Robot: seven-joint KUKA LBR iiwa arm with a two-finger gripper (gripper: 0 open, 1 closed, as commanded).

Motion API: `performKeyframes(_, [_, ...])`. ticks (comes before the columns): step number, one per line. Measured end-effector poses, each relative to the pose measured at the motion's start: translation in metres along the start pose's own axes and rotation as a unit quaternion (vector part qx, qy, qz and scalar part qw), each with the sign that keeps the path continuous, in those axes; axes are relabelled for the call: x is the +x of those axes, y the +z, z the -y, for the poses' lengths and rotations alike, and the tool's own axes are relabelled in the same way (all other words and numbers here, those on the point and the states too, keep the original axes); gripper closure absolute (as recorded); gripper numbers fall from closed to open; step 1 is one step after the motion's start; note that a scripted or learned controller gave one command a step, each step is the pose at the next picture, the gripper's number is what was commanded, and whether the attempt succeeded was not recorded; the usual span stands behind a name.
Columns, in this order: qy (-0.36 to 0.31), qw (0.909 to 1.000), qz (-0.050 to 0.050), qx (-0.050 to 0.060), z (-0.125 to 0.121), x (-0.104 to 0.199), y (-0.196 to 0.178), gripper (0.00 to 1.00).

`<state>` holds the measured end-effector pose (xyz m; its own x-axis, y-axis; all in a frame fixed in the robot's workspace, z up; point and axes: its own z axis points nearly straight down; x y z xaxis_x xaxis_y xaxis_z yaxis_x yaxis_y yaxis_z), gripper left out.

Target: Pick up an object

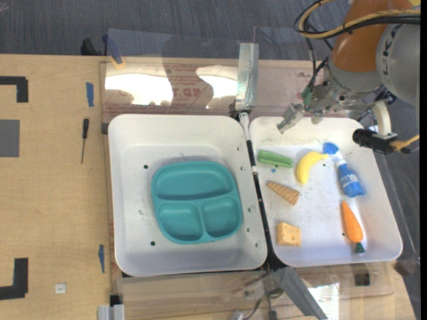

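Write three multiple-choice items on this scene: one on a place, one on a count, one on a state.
1. Where is the teal tray?
A. left bin
B. right bin
C. on the bench

2. How many compartments has the tray?
A. two
B. three
C. five

3. How does the carrot lie?
A. standing upright
B. flat on the bin floor
C. inside the tray

Key: 1 A, it sits in the left bin. 2 B, one long and two small. 3 B, it lies flat in the right bin.

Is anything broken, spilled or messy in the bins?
Nothing stands out. The teal tray lies flat in the left bin. The banana, carrot, bottle, cone and cheese lie loose but whole in the right bin.
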<state>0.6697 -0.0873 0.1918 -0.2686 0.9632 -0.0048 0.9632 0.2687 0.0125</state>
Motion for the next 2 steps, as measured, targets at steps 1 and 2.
performKeyframes(1, [-0.004,1.0,-0.002,0.005,0.06,0.007,0.074,0.0])
performKeyframes(2, [0.189,0.9819,-0.001,0.004,0.099,0.003,0.103,0.0])
